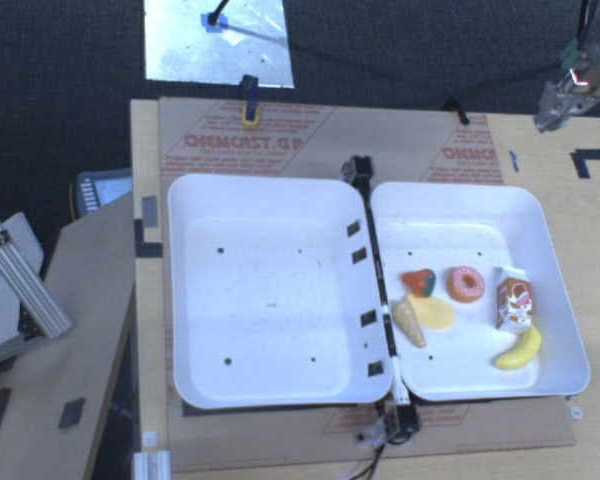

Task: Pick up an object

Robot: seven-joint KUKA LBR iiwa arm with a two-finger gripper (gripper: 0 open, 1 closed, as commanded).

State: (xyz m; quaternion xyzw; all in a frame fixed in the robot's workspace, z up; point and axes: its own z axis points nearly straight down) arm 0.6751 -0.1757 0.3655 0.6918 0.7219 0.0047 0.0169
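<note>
Camera view, right bin (pixel 540 218) holding donut (pixel 467 284), banana (pixel 518 349), carton (pixel 514 303), gripper (pixel 570 93) grip unclear

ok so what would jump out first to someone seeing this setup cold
The bright toy food clustered in the right bin: a pink donut, a yellow banana, a small carton and a strawberry. The left bin sits beside it, and the gripper hangs at the upper right, off the bins.

"CHEMCAST" is printed in red, repeated, on the brown protective sheet (pixel 280 133) covering the counter (pixel 145 168), legible above both bins; smaller print unreadable.
</note>
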